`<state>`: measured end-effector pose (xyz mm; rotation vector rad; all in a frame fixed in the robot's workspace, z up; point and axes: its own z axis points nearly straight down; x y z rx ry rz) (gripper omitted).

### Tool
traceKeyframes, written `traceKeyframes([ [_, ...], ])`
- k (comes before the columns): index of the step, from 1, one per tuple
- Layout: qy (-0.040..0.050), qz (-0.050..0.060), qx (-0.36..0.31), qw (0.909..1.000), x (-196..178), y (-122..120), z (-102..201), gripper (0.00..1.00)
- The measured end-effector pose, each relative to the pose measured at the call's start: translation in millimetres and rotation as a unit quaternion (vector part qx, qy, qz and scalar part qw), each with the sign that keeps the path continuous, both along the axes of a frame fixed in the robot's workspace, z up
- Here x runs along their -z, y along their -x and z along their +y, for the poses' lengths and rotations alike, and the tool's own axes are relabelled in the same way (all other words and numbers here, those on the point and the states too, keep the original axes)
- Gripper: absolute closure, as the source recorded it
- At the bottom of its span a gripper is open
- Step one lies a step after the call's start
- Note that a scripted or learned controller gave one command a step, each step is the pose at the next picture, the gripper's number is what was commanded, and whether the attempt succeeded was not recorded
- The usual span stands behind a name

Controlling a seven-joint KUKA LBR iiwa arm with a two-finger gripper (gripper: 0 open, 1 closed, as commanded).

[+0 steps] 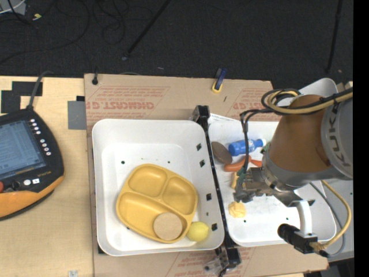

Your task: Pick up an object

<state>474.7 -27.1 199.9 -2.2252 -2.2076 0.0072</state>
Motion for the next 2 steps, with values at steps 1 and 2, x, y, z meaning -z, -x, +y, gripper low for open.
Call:
traceKeyframes([
  [1, -0.0005, -0.004, -0.008, 1.0000, -46, -1, 78, 1.00],
  [2, -0.0011, -0.011, -0.006, 0.9999, -198, -3, 96, 1.00],
])
